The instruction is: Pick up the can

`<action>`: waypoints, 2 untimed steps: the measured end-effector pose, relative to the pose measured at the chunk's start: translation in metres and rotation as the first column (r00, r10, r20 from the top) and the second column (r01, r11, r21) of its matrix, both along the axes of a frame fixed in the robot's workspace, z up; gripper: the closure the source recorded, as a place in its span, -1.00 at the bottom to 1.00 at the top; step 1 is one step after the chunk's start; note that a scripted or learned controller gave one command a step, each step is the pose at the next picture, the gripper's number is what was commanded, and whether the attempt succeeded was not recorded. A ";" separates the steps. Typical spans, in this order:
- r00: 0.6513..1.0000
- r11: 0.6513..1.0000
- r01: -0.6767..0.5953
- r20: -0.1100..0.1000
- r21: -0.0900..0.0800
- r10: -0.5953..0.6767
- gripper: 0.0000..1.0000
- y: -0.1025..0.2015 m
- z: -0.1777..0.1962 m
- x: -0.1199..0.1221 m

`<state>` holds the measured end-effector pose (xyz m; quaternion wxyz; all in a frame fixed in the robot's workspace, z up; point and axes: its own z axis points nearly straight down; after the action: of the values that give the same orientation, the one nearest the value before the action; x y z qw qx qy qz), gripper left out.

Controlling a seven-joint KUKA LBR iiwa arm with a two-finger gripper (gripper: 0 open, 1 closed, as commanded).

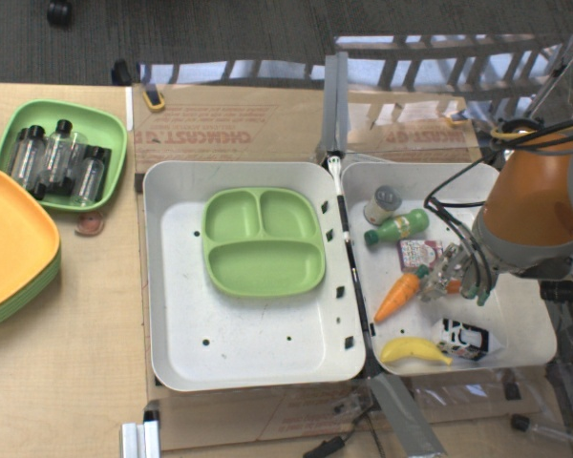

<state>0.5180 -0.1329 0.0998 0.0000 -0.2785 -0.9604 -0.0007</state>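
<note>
Your gripper (449, 282) hangs low at the right bin's (525, 351) centre beside the carrot (398, 297); its pinch state I cannot tell. The can (383, 203) stands apart near the bin's far left corner

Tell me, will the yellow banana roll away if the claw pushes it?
Probably not far. The banana is curved and lies flat in the right bin, so it would likely spin or slide rather than roll. Its skin looks smooth, so it may slip. It looks like a toy, probably light. The claw sits near the carrot.
</note>
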 end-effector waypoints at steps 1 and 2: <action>1.000 1.000 0.005 0.002 0.001 -0.005 1.00 -0.001 0.009 0.000; 1.000 1.000 0.011 0.004 0.001 -0.011 1.00 -0.001 0.018 0.001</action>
<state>0.5191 -0.1342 0.1176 -0.0018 -0.2837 -0.9589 -0.0018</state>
